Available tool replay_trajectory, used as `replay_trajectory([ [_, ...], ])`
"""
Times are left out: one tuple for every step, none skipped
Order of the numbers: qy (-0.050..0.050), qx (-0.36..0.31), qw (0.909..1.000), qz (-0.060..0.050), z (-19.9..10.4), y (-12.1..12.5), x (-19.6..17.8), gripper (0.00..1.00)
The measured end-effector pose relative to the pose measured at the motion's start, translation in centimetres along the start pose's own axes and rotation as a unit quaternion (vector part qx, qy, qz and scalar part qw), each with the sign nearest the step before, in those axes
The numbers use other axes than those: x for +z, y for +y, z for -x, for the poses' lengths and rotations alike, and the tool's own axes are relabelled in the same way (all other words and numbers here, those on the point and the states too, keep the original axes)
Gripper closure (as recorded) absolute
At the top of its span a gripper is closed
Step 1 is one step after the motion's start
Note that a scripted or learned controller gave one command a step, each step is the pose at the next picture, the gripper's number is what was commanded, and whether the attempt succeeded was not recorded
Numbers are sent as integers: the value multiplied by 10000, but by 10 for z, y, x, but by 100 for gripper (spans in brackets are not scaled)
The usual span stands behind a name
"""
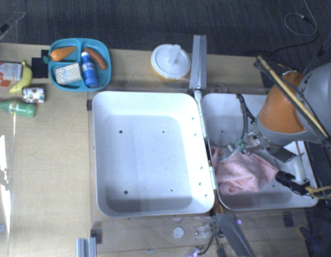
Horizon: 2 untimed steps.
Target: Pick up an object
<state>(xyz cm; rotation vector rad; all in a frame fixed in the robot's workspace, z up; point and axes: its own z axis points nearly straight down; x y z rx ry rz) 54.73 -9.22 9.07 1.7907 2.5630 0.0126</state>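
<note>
A pink cloth (241,171) is seen crumpled in the right bin (225,116), lying in the near half of it and pressed towards the wall shared with the left bin (149,154). The gripper (249,143) is found directly above the upper edge of the cloth, at the end of the grey arm (320,98) with its orange band (282,111), which is reached in from the right. Its tip is placed at or just beside the cloth's top fold, the bulk of the fabric being spread below and to the left of it. Whether the pincer is open or closed cannot be told, as the wrist and its cabling are laid over that spot; contact with the cloth cannot be confirmed either.

Beyond the bins, on the wooden bench (42,186), a blue divided tray (104,63) is set at the far left, and in it an orange carrot-like toy (64,52), a blue bottle (89,71) and a reddish sausage-like piece (99,59) are held. Left of the tray a banana (23,76), a small printed can (33,95) and a green bottle (16,108) lying on its side are grouped near one another. A white lidded cup (170,62) is stood behind the left bin, just beside a grey metal post (198,63) that is positioned at the junction of the two bins.
</note>
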Motion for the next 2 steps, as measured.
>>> replay_trajectory([
  [-19,-10,10000,36,1,3,-12,100],
  [21,520,9986,-57,54,68,-47,100],
])
